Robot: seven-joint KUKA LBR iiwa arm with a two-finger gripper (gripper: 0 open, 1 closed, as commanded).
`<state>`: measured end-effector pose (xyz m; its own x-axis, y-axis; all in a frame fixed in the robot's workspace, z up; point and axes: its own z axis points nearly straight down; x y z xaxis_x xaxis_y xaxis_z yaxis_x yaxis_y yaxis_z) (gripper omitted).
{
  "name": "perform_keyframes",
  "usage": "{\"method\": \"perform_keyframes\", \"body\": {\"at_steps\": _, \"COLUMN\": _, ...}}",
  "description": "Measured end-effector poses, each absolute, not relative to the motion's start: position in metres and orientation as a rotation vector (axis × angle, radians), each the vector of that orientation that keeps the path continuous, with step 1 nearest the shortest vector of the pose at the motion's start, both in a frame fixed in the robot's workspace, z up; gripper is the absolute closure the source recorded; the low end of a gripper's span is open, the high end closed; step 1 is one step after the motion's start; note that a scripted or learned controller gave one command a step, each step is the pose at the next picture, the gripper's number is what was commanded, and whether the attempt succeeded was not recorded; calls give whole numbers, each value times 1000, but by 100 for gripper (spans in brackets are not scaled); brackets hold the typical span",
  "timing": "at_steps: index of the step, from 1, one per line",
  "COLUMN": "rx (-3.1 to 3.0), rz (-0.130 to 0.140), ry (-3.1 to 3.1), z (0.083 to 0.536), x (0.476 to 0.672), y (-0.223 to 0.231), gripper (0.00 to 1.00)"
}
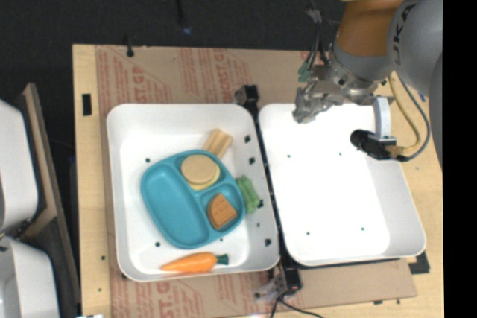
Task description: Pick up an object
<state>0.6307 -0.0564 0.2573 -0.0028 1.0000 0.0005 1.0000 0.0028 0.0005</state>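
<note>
Carrot [195, 262], orange with green top, lies in left bin [127, 138]; pincer [304, 114] state unclear.

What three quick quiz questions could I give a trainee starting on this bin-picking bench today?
1. True or false: the carrot lies on the blue tray.
2. Which bin does the gripper hover over: A) left bin, B) right bin?
3. Fill in: the green piece sits against the tray's ____ edge.

Key: 1 false, it lies on the bin floor near the front; 2 B, at its far left corner; 3 right.
</note>
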Motion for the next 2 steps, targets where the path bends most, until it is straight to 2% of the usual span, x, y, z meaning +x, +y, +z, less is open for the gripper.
{"method": "perform_keyframes", "body": {"at_steps": 2, "rx": -2218, "rz": -1, "ry": -2224, "z": 255, "x": 642, "y": 43, "gripper": 100}}
